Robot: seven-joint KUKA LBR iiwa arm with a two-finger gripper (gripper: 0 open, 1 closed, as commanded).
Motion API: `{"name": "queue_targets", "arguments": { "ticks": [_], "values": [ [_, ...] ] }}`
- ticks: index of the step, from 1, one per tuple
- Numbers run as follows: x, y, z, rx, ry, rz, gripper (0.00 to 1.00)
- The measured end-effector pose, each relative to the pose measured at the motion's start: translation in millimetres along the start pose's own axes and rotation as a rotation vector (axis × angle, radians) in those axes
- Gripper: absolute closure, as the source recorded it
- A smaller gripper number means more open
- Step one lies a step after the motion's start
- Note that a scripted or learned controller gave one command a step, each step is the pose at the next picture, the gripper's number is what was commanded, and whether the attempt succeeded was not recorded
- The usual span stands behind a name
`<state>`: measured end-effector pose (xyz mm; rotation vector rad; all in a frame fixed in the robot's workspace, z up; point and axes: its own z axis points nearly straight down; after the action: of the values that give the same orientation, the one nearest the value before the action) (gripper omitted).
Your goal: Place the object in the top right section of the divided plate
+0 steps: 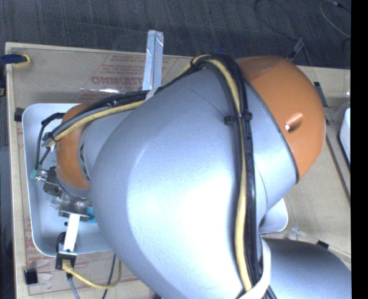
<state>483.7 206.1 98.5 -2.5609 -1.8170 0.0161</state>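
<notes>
From the overhead camera, the grey arm (196,185) and its orange band (283,104) take up the middle of my picture and cover most of the left bin (28,167). Of that bin I see its left wall, a strip of bare white floor along it, and a corner poking out under the arm on the bin's far right.

The gripper (62,198) hangs low over the bin's left part, close to the left wall. It is tucked under the wrist, so I cannot tell whether it is open or closed, or whether it has hold of anything.

A small teal patch (90,214) sits just beside the gripper, over the bin floor. It may be a bit of the object, but too little shows to be sure. The arm hides the rest of the bin, so I cannot tell where the object or the divided plate lies.

Beyond the bin's far rim, a silver strip (154,61) stands upright on the bench (65,61).
</notes>
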Motion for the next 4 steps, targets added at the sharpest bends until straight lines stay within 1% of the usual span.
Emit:
{"name": "queue_targets", "arguments": {
  "ticks": [1, 2, 3, 4],
  "values": [
    [12.4, -11.6, 5.2, -0.008, 0.015, 0.474, 1.0],
    [8.8, -13.6, -76.8, 0.001, 0.005, 0.334, 1.0],
    [16.2, 4.0, -76.4, 0.001, 0.006, 0.271, 1.0],
    [2.8, 22.9, -59.1, 0.004, 0.035, 0.112, 1.0]
  ]
}}
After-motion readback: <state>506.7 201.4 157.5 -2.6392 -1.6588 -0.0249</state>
